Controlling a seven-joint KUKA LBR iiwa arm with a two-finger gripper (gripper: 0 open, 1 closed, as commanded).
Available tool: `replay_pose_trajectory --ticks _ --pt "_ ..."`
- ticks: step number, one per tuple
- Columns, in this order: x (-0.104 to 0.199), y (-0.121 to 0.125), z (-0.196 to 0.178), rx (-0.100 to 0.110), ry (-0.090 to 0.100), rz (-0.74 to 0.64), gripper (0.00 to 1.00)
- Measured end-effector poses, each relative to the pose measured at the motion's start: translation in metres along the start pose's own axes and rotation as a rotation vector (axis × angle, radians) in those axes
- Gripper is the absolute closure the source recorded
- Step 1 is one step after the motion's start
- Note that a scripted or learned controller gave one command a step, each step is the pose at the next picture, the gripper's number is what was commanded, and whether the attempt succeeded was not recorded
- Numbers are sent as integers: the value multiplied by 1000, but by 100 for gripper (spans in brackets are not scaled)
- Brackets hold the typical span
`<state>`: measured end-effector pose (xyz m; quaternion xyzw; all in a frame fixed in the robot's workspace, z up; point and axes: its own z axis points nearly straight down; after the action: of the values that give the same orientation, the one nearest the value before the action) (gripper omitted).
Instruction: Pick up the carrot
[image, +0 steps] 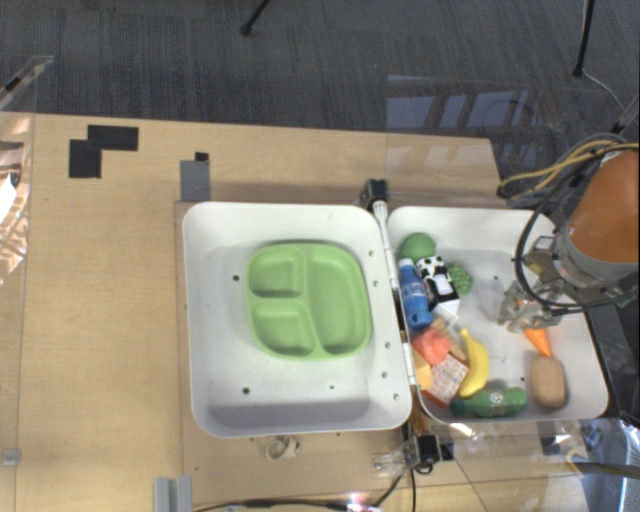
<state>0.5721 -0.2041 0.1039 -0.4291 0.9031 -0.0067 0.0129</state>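
Camera view looks down on the right bin (590, 395), where the carrot (540, 341) lies near the right wall, just above the brown potato (547, 381). The gripper (522, 308) hangs just up and to the left of it, close enough that its fingers almost meet the carrot's upper end. The carrot's long axis seems to run from upper left to lower right. Whether the jaws are wide or narrow I cannot tell.

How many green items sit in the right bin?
3: a round green ball near the top left, a small bumpy green piece just right of it, and a cucumber along the bottom edge. The pile may hide others.
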Motion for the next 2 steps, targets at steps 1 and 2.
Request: replay_pose_trajectory --ticks 1,2 --pt "0 0 1 -1 0 0 0" --pt "-4 -3 -13 9 -8 2 100"
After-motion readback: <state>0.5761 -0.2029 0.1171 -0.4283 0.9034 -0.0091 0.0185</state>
